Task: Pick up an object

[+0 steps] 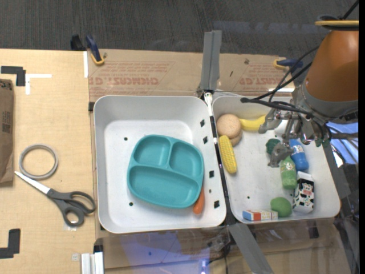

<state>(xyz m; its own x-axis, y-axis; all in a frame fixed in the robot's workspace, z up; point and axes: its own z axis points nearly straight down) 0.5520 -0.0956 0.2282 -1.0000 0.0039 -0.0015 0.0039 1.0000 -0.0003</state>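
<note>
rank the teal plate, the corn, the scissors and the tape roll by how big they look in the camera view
1. teal plate, clearly the largest
2. scissors
3. corn and tape roll: these look about alike, the corn long and thin, the roll round, so I won't rank them.

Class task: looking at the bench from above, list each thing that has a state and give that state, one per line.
Teal divided plate: upright in the left bin, compartments bare.
Carrot: lying against the plate's rim.
Corn cob: lying flat in the right bin.
Scissors: closed, on the cardboard.
Tape roll: lying flat.
End effector: above the right bin.
</note>
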